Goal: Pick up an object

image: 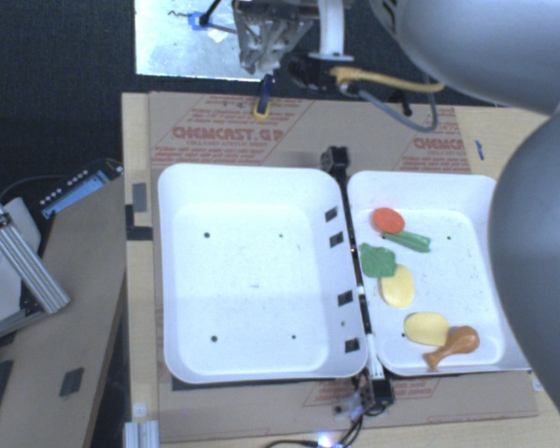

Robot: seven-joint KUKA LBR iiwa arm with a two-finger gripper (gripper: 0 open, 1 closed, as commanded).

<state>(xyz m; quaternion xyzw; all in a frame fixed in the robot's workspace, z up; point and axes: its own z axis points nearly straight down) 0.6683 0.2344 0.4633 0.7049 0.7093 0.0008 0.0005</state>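
Note:
Several toy foods lie in the right bin: a red-orange tomato, a green pod, a green leafy piece, a pale yellow oval, a yellow lemon and a brown drumstick. My gripper is raised high at the top of the view, beyond the far rim of the left bin and well away from the foods. A small blue and yellow piece shows just below it; I cannot tell whether it is held.
Both bins rest on a cardboard sheet. Black clips run along the seam between the bins. The grey arm covers the upper right and right edge. A metal rail and a blue-edged device lie to the left.

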